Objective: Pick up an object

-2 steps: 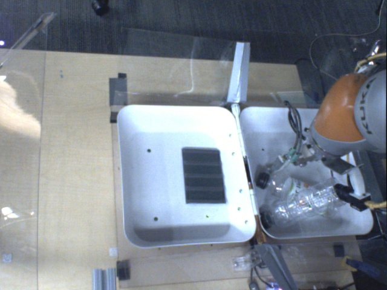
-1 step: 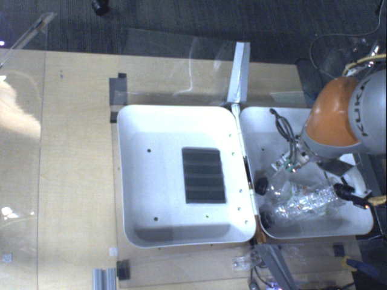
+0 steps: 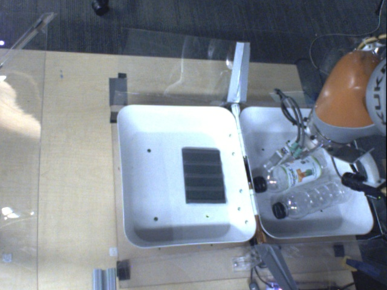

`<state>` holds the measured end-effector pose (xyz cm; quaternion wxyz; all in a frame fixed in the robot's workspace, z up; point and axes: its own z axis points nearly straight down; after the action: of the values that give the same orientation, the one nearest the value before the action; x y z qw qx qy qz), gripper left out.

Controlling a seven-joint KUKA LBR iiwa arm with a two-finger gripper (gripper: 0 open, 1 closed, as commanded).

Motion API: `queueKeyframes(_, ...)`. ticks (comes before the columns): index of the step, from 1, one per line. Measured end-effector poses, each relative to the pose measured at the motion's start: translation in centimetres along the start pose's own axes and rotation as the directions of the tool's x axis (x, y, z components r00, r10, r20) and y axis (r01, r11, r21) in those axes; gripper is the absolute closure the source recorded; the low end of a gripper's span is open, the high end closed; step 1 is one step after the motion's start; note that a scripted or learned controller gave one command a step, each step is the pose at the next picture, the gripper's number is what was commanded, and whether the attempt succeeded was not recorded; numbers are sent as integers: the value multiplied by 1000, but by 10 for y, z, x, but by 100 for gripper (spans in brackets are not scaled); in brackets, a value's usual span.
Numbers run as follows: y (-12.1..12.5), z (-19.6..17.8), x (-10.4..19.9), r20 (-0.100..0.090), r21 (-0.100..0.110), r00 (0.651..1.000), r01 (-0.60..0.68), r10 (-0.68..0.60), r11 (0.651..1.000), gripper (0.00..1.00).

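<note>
Down in the right bin (image 3: 357,225) sits my claw (image 3: 294,151), reaching in under the orange band (image 3: 344,92) of my arm, and from this slanted view I cannot tell how it is set, because cables and my own wrist crowd the spot. Just below it lies a clear plastic bottle with a label (image 3: 297,175), on its side, black cap pointing away from my arm toward the divider between the bins; the claw looks to be at its upper shoulder, though I cannot say whether it touches. Its label is white with green and reddish marks, but the print is too small for me to read. Farther below the claw, just beside the first, lies a second clear bottle (image 3: 311,200), also on its side with a black cap, its body ribbed and bare of any label I can see. Well away from the claw, across the divider, the left bin (image 3: 145,132) holds a dark ribbed rectangular pad (image 3: 204,174) lying flat near its middle.
</note>
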<state>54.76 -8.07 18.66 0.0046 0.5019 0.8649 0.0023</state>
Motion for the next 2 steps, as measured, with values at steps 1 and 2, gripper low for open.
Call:
queueKeyframes(1, -20, 67, -73, -2, 5, 997, -74, 74, 997, 0)
queueKeyframes(2, -54, 96, -96, 7, -5, 998, 68, -68, 998, 0)
